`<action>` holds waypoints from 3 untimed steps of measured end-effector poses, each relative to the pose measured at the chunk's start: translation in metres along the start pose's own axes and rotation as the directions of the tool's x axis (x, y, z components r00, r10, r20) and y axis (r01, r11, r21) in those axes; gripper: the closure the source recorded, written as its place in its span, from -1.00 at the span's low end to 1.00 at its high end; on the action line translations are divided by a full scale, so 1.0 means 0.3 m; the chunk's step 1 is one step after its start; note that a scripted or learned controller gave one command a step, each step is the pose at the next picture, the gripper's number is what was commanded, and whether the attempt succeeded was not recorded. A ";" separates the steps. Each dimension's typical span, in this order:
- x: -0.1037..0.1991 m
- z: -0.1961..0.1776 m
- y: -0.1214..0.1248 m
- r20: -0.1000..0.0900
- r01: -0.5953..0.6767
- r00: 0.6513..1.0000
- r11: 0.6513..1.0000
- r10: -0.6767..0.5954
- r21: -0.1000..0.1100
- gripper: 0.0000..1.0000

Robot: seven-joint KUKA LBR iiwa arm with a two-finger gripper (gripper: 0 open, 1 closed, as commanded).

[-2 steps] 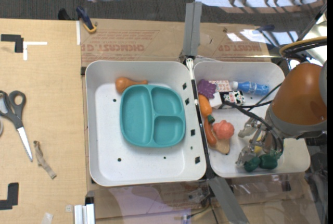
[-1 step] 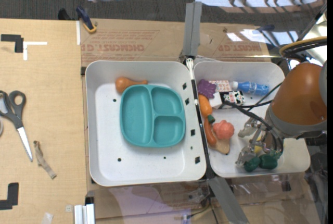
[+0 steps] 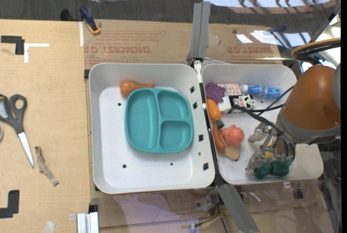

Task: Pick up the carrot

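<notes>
Orange: one carrot point(image 3: 214, 111); one gripper point(image 3: 264, 157); two bins point(image 3: 97, 118).

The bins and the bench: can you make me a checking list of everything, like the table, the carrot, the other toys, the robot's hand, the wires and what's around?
Surface: two white bins; left bin, right bin, on a cardboard-covered bench.
Job's things: carrot lies along the right bin's left wall, not held.
Clutter: teal divided plate and an orange toy in the left bin; purple toy, blue bottle, pink toy and green toy in the right bin.
Hand: low over the right bin, beside the green toy; its grip is unclear.
Cables: black wires cross the right bin.
Surroundings: scissors on the wooden board to the left.
</notes>
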State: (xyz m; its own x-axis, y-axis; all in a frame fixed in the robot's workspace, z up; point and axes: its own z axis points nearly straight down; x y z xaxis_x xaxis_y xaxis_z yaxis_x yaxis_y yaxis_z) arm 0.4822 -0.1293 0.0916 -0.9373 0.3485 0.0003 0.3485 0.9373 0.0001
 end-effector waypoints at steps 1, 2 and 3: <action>0.000 0.000 0.000 0.000 0.000 1.000 1.000 0.000 0.000 -1.00; -0.235 -0.003 0.014 0.004 -0.091 0.996 0.996 0.091 0.000 -1.00; -0.578 -0.242 0.006 0.007 -0.135 0.991 0.991 0.135 -0.001 -1.00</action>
State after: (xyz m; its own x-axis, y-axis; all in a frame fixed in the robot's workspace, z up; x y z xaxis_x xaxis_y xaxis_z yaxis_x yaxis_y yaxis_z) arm 0.6454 -0.1880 0.1642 -0.8815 0.4722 -0.0070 0.4722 0.8815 0.0013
